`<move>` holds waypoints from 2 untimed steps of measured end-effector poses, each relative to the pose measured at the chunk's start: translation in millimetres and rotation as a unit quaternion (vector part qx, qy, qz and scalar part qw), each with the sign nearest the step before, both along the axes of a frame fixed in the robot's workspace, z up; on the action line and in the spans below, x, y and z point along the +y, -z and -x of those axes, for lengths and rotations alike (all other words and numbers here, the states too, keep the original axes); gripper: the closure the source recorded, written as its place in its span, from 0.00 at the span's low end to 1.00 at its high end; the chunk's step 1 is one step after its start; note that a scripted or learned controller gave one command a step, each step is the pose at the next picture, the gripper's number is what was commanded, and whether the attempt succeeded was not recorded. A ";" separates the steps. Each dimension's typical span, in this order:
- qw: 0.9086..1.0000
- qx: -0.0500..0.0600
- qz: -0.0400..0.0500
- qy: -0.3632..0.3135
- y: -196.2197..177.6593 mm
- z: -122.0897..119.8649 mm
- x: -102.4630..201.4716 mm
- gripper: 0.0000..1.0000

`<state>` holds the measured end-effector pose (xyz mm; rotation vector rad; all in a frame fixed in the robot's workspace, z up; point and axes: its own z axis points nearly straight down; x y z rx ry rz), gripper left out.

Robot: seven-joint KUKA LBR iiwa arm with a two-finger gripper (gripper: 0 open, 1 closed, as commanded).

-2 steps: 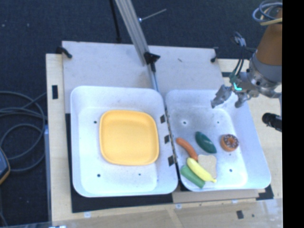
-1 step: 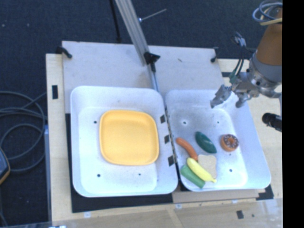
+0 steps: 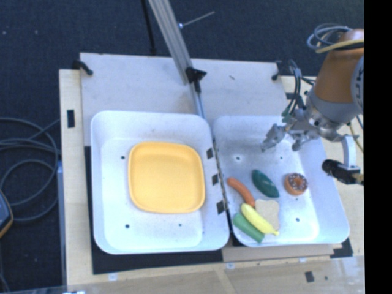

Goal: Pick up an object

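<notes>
The claw (image 3: 286, 137), fingers spread and pinching nothing, hung over the bare upper floor of the right bin (image 3: 324, 222), apart from the carrot (image 3: 241, 190), green pod (image 3: 265, 183), banana (image 3: 258, 219) and doughnut (image 3: 296, 183) clustered nearer the front, likely poised to descend.

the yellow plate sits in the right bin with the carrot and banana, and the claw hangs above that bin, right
Not quite: the camera view shows the yellow plate alone in the left bin. The carrot and banana lie in the right bin, with the claw above it.
</notes>
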<state>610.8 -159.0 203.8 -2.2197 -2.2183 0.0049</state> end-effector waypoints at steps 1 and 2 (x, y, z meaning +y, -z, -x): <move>1.000 0.000 0.000 0.000 47.1 8.1 -5.7 0.00; 1.000 0.000 0.000 0.000 99.4 9.3 -6.0 0.00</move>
